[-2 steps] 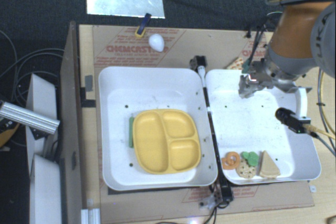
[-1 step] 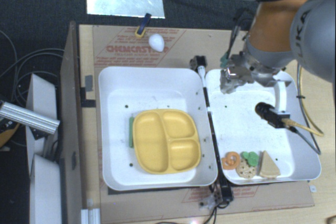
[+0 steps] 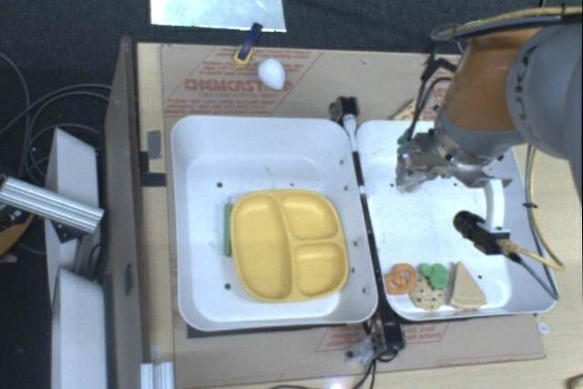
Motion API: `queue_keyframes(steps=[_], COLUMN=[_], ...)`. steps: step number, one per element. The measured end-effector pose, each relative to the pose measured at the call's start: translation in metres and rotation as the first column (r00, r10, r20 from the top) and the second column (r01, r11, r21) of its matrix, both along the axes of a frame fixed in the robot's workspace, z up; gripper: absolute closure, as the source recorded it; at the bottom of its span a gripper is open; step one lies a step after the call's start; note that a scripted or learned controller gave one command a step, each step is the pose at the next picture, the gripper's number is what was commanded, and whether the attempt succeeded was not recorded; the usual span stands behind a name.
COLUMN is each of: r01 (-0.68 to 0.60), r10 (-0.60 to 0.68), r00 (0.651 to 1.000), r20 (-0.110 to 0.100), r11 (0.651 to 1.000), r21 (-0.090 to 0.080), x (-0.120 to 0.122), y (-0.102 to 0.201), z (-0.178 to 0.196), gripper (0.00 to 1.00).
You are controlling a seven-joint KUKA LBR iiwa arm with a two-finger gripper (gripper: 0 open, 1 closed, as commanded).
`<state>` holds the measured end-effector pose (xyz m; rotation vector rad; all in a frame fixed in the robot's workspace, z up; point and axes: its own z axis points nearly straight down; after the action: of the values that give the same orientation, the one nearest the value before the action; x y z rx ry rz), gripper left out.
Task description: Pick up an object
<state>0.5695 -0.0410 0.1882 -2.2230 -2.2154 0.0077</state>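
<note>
Overhead slanted view of two shallow white bins side by side on a bench. A grey robot arm with an orange band reaches in from the right, and its gripper hangs over the upper part of the right-hand white bin, close to the divider between the bins. Whether the gripper is spread or pressed together cannot be told from here, and nothing is seen held in it.

The nearest things to pick lie in that same bin, bunched along its front wall, toward the bottom of the view from the gripper and slightly to the right, with bare bin floor between. They are a small orange pretzel-shaped ring, a small green lumpy piece, a round speckled tan biscuit and a pale tan wedge-shaped slice, all touching or nearly so. The wedge points its narrow end up toward the gripper.

Across the divider, the left-hand white bin holds a yellow three-compartment plastic plate with a thin green strip along its left edge, farther from the gripper than the cluster
</note>
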Motion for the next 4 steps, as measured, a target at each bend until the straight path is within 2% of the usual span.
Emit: queue_keyframes(steps=[1,2,3,4], r01=[-0.014,-0.018,-0.013,-0.012], r10=[0.014,0.018,0.013,0.012], r00=[1.000,1.000,1.000,1.000], r20=[0.004,0.004,0.006,0.017], r11=[1.000,1.000,1.000,1.000], r21=[0.004,0.005,0.003,0.005], x=[-0.021,-0.075,-0.084,0.023], y=[0.073,0.176,0.214,0.277], z=[-0.005,0.008,0.020,0.030], gripper=[1.00,1.00,1.00,1.00])
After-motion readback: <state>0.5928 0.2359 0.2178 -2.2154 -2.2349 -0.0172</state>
